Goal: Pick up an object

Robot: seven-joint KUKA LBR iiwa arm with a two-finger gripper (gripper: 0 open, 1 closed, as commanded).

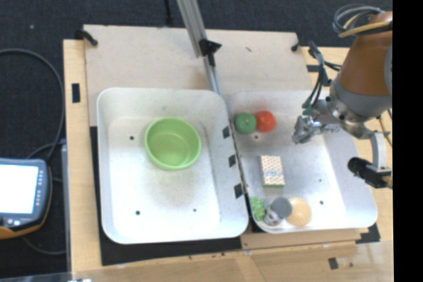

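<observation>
The right bin (344, 201) holds a green ball (245, 122) and a red-orange ball (266, 121) side by side at its far left corner. A small patterned box (272, 170) lies near the bin's middle. At the near left corner sit a grey round piece (280, 207), a pale yellow ball (299, 212) and a small green item (257, 209). My gripper (302, 132) hangs over the bin's upper right part, to the right of the red-orange ball, with nothing seen between its fingers.
A light green bowl (173, 142) stands in the left bin (119, 208). A slanted metal pole (190, 6) rises from the back between the bins. The arm's grey and orange wrist (367, 69) covers the right bin's far right corner.
</observation>
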